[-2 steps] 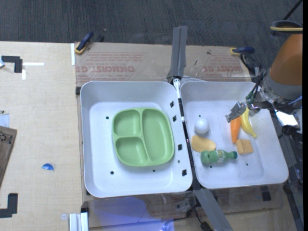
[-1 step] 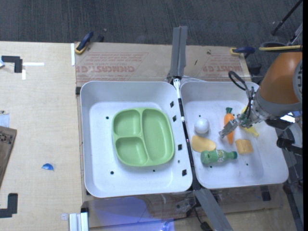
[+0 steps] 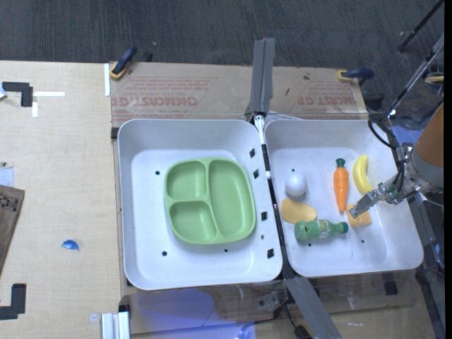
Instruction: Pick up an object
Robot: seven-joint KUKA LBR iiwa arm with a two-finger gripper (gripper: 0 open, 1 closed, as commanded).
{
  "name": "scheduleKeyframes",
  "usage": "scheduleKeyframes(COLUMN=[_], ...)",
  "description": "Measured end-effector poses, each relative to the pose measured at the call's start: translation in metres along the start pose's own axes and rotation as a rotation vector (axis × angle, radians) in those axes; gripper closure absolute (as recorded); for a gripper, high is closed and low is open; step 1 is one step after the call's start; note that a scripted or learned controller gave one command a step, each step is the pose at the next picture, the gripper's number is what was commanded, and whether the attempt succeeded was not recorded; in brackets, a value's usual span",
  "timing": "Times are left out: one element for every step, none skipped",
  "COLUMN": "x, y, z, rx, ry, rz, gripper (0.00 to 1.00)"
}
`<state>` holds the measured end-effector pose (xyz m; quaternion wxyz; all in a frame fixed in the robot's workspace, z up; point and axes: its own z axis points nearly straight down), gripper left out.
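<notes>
A: Where is the claw (image 3: 361,207) right now?

B: It is low in the right bin (image 3: 395,256), near the right wall. It sits right by a small orange block (image 3: 361,219), between the carrot (image 3: 340,183) and that wall.

A: Is it holding the block?

B: I can't tell. The tip is blurry and small, so I can't say how wide it is or if it has anything.

A: What else could it pick?

B: A banana (image 3: 361,173) by the right wall, a white ball (image 3: 296,184), a yellow lump (image 3: 298,210) and a green bottle (image 3: 320,229) lying flat in the middle. The green plate (image 3: 210,201) is in the left bin (image 3: 141,210).

A: What step is this?

B: I think it is reaching down to grab. Next it must close on the block and lift straight up.

A: Anything hidden?

B: The arm (image 3: 432,154) is cut off at the edge, and the claw covers part of the block.
</notes>
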<state>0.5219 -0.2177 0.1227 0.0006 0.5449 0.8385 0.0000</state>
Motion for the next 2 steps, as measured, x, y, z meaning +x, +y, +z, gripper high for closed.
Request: scheduleKeyframes(x=[0.002, 0.082], y=[-0.017, -0.010], z=[-0.032, -0.101], rx=[-0.001, -0.001], ry=[-0.001, 0.000], rz=[-0.252, -0.328], gripper=[0.00, 0.00])
